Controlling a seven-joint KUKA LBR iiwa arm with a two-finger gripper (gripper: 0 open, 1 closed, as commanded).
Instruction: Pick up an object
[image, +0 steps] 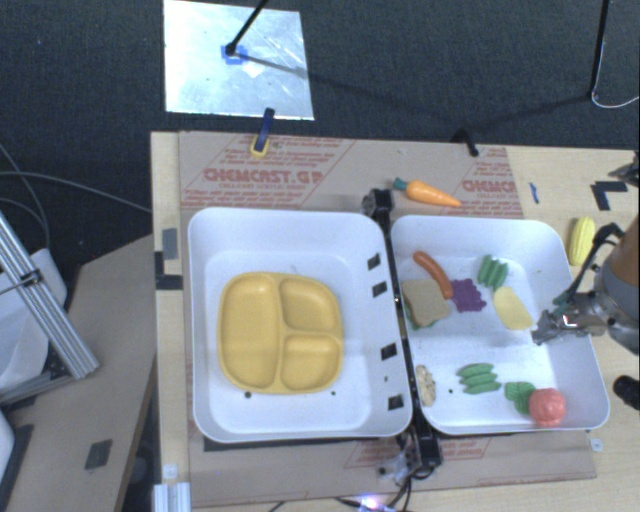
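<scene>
The right bin (540, 236) holds several toy foods: a red sausage (433, 271), a slice of brown bread (426, 303), a purple piece (467, 295), a green piece (491, 270), a yellow piece (513, 308), green pea pods (479, 376), a small beige piece (425, 384) and a red tomato with green leaves (543, 403). My gripper (561, 322) hangs over the right bin's right side, just right of the yellow piece, with nothing visible between its fingers.
The left bin (200, 330) holds a yellow divided plate (281, 331). An orange carrot (428, 192) lies on the cardboard behind the bins, and a yellow corn cob (581, 240) lies outside the right bin's far right corner. A metal frame (40, 300) stands at the left.
</scene>
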